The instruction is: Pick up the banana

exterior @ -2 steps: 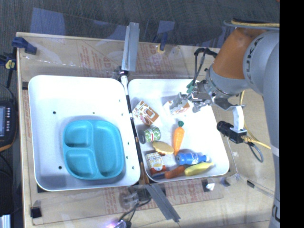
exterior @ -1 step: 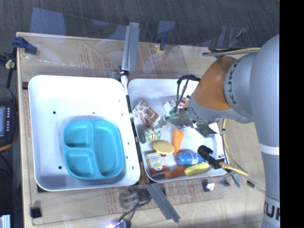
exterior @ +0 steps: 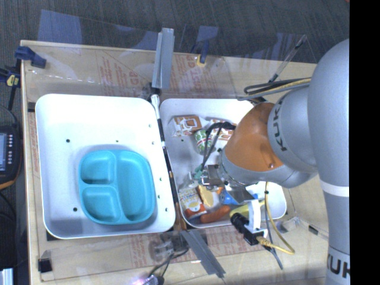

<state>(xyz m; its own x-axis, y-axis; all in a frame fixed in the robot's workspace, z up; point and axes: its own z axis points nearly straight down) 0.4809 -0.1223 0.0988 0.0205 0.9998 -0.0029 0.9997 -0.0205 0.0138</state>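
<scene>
End effector (exterior: 209,181) is low in the right bin (exterior: 178,108), down among a crowd of small packaged items, with the arm's orange band (exterior: 252,144) and grey wrist covering most of it; whether it is spread or closed cannot be told. Just beside it, toward the bin's near edge, a yellow curved thing that may be the banana (exterior: 242,208) pokes out from under the wrist, mostly hidden. A packet (exterior: 191,201) lies left of that. In the left bin (exterior: 53,108) sits a blue divided tray (exterior: 117,186), well apart from the arm.
</scene>
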